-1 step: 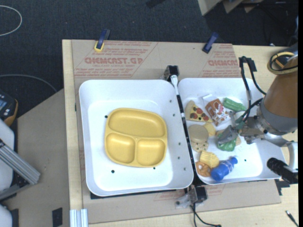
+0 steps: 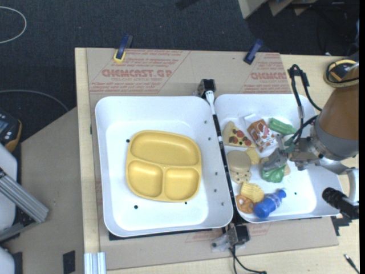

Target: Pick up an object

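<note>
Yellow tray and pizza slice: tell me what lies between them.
In the camera view, bare white floor of the left bin, then the two bins' adjoining rims, lie between the yellow tray and the pizza slice in the right bin.

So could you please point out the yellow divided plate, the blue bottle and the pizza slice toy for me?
yellow divided plate (image 2: 164, 165): camera view, ridge where its compartments meet.
blue bottle (image 2: 268, 204): camera view, middle of its body.
pizza slice toy (image 2: 236, 136): camera view, its topped face.
</note>
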{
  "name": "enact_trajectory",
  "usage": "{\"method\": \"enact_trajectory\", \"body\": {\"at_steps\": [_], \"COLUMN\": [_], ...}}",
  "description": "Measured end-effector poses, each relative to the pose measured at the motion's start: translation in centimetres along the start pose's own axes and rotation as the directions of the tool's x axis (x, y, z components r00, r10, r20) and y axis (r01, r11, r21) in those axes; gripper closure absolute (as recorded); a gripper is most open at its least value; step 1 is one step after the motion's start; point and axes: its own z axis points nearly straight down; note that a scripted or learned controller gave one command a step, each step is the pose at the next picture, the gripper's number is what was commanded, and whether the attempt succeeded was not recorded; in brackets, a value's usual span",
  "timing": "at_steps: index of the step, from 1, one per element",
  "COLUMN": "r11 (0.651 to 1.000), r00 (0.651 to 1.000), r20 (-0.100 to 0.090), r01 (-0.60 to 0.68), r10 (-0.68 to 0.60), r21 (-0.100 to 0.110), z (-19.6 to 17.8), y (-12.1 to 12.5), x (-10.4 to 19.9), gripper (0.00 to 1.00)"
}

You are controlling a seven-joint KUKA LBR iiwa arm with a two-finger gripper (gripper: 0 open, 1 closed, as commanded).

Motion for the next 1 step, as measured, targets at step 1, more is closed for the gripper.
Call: {"method": "enact_trajectory", "body": {"at_steps": [1], "r11": [1.000], "r00": [1.000], "r20": [-0.003], "r01": [0.001], "r10": [-0.001], "r21": [0.008], "z": [5.70], "y": [0.02], "x": [1.08], "gripper": [0.00]}}
